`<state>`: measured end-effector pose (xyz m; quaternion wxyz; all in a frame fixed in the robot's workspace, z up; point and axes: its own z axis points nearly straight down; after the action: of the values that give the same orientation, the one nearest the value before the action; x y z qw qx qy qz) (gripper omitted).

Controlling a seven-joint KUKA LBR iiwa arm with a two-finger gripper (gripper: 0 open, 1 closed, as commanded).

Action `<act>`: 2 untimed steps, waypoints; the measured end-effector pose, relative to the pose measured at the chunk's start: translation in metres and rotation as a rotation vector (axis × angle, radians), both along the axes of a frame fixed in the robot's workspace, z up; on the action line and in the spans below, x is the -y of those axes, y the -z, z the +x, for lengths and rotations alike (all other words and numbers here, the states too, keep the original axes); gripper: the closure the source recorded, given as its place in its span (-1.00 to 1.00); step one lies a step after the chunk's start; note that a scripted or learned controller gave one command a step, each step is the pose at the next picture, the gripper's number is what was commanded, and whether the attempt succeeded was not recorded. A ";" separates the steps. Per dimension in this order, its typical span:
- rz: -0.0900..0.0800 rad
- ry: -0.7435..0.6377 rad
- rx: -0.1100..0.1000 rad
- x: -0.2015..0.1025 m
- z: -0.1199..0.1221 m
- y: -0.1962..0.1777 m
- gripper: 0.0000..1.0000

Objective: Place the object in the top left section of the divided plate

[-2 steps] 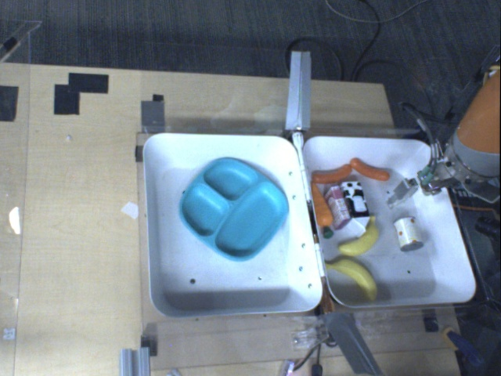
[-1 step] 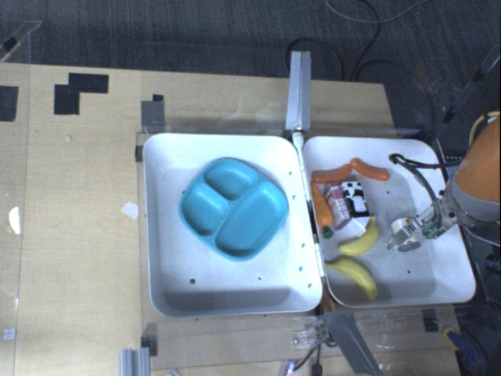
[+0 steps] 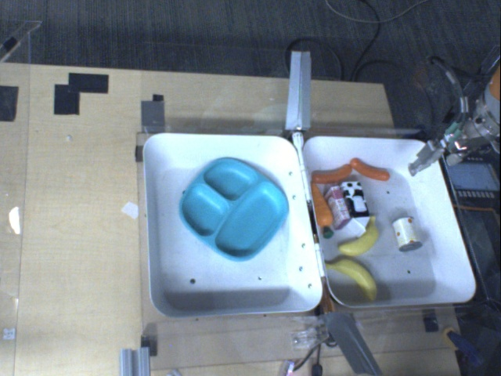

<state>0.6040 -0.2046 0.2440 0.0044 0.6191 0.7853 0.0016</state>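
Your left bin [image 3: 156, 233] holds the blue divided plate [image 3: 235, 207], its sections bare, your right bin [image 3: 446, 233] holds two bananas [image 3: 356, 261], an orange sausage [image 3: 352, 170], a carton [image 3: 347, 204], a white cylinder [image 3: 406, 233], gripper [image 3: 429, 157] at two o'clock over that bin's rim, its opening unreadable.

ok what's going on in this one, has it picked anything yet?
Not yet. The gripper sits at the top right edge of the right bin with nothing visibly held. The objects lie in that bin: two bananas, a hot dog, a carrot, a small carton and a white cylinder. The blue divided plate in the left bin has nothing in its sections.
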 end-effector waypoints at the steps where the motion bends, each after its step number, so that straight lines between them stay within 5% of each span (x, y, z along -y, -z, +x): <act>1: 0.001 0.124 0.000 0.001 -0.010 -0.048 -1.00; 2: 0.004 0.188 -0.006 -0.011 -0.076 0.113 -1.00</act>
<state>0.5279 -0.1937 0.1306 0.0012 0.6900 0.7238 0.0008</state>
